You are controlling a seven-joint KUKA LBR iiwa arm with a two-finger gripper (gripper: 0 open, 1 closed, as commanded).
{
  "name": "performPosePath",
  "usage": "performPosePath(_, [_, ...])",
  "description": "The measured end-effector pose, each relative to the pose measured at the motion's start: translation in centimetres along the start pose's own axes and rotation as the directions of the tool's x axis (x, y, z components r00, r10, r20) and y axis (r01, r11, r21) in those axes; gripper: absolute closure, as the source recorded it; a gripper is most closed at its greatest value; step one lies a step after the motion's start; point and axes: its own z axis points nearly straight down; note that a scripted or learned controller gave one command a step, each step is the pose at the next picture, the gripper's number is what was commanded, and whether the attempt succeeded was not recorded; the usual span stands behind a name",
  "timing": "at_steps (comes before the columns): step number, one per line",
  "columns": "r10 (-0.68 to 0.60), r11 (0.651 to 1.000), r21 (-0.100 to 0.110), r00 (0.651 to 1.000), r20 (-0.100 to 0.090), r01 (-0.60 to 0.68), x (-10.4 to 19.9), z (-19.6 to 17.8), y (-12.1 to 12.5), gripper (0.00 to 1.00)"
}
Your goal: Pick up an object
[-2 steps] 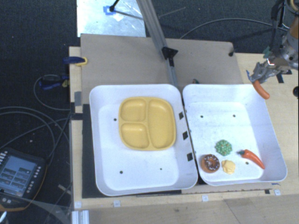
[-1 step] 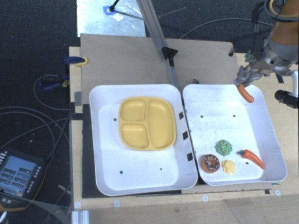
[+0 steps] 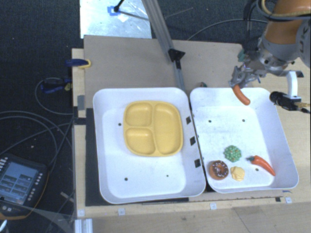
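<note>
- Pincer [image 3: 241, 81] near the far edge of the right bin [image 3: 282, 130], clenched on the upper end of an orange sausage [image 3: 241, 95] hanging tilted below it.
- Grey arm with orange band [image 3: 286, 8] reaching in from the right.
- Near corner of the same bin: green ball [image 3: 233, 153], carrot [image 3: 263, 164], chocolate doughnut [image 3: 218, 169], small yellow piece [image 3: 237, 173].
- Left bin [image 3: 109, 130], touching the right one, holding a yellow divided plate [image 3: 152, 128].
- Both bins on a tan tabletop [image 3: 131, 62].
</note>
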Motion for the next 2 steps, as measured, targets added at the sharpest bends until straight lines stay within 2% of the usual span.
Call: performPosePath(2, [-0.001, 1.000, 0.003, 1.000, -0.001, 0.001, 11.9, 2.1, -0.8, 1.00])
